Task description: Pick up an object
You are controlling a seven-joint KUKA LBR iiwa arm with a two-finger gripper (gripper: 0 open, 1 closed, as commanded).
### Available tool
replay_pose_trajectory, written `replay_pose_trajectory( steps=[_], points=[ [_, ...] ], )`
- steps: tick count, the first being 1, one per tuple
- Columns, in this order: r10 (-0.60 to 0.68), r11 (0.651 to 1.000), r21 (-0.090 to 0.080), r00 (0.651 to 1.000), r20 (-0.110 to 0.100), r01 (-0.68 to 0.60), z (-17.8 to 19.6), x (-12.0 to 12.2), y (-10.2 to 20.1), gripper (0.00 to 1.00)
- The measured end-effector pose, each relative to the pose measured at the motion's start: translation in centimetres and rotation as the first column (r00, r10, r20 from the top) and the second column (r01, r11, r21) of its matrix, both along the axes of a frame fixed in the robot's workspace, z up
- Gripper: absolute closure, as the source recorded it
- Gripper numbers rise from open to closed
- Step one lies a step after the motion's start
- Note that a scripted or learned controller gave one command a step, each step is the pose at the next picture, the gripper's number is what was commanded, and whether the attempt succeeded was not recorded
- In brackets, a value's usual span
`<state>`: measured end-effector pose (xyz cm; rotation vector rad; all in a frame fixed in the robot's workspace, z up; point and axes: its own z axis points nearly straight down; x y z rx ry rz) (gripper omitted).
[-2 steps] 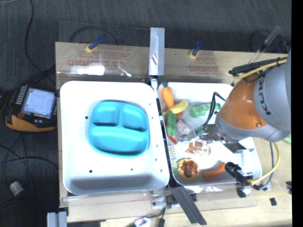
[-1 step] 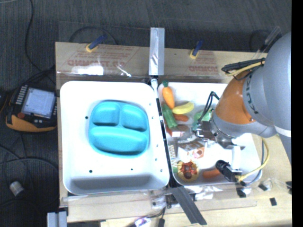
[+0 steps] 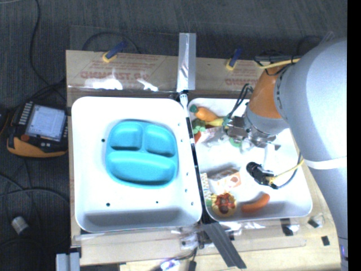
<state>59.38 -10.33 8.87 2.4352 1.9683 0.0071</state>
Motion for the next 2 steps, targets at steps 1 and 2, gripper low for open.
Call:
replay_pose_trajectory(
  steps=[1, 2],
  points=[
    [0.029, 1.000, 0.000, 1.000, -0.002, -0.029, 0.0, -10.8, -2.9, 0.00],
    [-0.137, 0.991, 0.002, 0.991, 0.000, 0.137, 0.0, -3.0, -6.2, 0.00]
  ],
)
